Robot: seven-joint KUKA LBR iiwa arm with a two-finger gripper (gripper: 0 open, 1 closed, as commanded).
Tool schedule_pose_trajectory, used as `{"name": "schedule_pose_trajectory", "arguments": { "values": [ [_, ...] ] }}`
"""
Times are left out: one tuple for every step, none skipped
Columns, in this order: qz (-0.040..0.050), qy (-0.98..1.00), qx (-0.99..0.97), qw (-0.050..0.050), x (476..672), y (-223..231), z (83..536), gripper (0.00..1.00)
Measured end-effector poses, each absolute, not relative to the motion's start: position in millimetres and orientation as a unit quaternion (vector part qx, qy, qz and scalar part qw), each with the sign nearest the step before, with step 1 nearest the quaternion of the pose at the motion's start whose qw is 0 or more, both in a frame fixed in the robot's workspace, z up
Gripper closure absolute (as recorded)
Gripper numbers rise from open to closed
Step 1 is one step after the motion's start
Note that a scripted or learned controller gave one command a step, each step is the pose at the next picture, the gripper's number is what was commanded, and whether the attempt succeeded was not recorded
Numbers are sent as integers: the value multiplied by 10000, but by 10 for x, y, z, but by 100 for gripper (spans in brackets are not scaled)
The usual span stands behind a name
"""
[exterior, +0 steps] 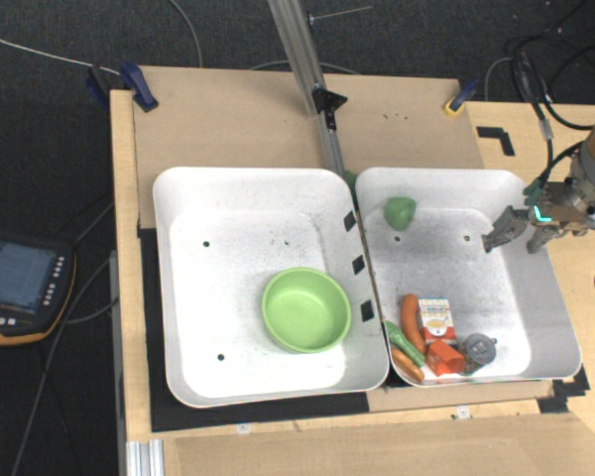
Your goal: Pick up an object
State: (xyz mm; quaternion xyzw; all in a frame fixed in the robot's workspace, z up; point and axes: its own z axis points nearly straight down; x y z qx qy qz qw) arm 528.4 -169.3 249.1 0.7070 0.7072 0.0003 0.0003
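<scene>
Currently my gripper [518, 228] hangs spread and empty over the right bin's [535, 296] far right edge; I fear snagging that wall, well short of the near-corner carrot [410, 317] pile.

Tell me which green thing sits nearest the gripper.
The small green lump at the right bin's far end; the green bowl sits in the left bin, farther from the gripper.

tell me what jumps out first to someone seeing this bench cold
The bright green bowl sits alone near the front right of the left bin. A heap of small items, carrots and a small carton among them, crowds the right bin's front left corner, with a small green object alone near its back. The pincer hangs over that bin's right edge.
</scene>
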Motion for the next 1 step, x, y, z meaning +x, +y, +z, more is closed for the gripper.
{"name": "schedule_pose_trajectory", "arguments": {
  "values": [
    [3,7072,7070,2,5284,-1693,2491,0]
  ]
}}
